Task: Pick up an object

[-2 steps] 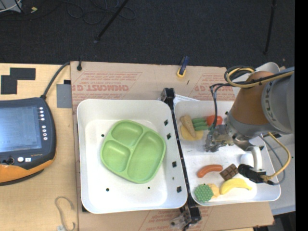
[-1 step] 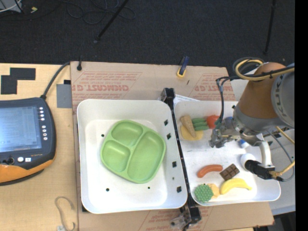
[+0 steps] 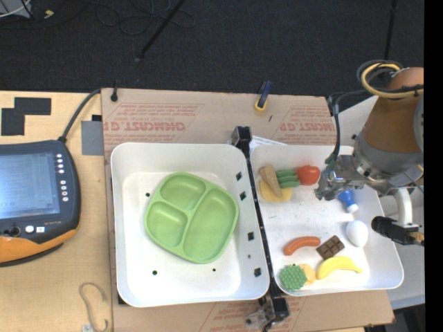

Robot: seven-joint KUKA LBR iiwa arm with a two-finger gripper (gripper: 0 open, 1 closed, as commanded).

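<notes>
From the overhead camera I see the end effector [image 3: 332, 183] low over the right bin [image 3: 387, 272], near its upper right part, just beside a small blue-and-white object [image 3: 347, 200], though I cannot tell how far it is parted or whether it grips anything. In that bin lie a tomato [image 3: 309, 175], a green piece [image 3: 288, 179], a yellow piece [image 3: 271, 185], a sausage [image 3: 302, 244], a chocolate block [image 3: 331, 247], a white egg [image 3: 356, 233], a banana [image 3: 338, 267] and a green knobbly ball [image 3: 293, 277]. The left bin [image 3: 131, 178] holds a green divided plate [image 3: 192, 216], and a tablet [image 3: 34, 192] rests on the surface [image 3: 41, 282] at far left.

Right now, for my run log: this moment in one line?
gripper: low in right bin, by blue item | nothing seen held | green plate: left bin
</notes>
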